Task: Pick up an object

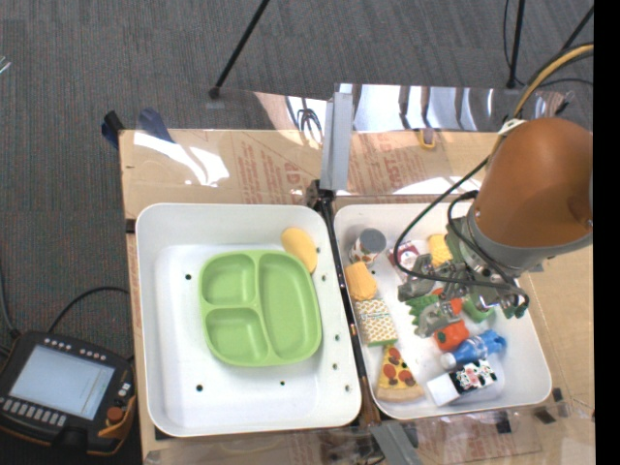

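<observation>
The right bin (539, 361) holds several small toys: a pizza slice (397, 372), a tan cracker (375, 320), a yellow piece (360, 281), a small can (368, 245), an orange item (450, 335), a blue bottle (477, 348) and a white box (467, 381). My gripper (453, 296) hangs low over the middle of this bin, right above a green toy (422, 308) and the orange item. The orange-banded wrist (538, 187) hides the bin's back right part. In the left bin (155, 356) lie a green divided plate (260, 308) and a yellow fruit (300, 248).
A grey metal post (336, 148) stands at the back between the two bins. Cables run from the wrist down to the gripper. A teach pendant (63, 386) lies on the floor at the lower left, and tripod legs stand behind the bench.
</observation>
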{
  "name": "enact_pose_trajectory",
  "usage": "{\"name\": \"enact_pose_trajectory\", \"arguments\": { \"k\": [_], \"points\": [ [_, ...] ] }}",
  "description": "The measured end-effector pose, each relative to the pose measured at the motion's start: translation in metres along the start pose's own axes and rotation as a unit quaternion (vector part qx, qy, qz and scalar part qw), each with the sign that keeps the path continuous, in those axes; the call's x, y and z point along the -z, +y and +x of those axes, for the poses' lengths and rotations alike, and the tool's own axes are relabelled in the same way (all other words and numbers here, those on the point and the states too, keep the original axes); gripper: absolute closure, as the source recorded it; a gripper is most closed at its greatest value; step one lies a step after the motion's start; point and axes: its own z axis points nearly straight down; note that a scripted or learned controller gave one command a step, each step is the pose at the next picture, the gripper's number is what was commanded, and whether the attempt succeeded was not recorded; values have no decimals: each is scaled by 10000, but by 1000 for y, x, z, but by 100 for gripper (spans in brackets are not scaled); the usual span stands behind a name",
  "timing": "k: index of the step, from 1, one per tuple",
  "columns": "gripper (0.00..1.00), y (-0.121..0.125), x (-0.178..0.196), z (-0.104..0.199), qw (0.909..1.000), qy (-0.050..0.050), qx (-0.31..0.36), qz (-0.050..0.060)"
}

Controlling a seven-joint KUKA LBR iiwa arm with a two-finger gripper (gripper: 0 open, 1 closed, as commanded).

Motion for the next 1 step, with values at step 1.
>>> {"name": "enact_pose_trajectory", "arguments": {
  "k": [1],
  "points": [
    [100, 28, 12, -37, 10000, -3, -15, -2]
  ]
}}
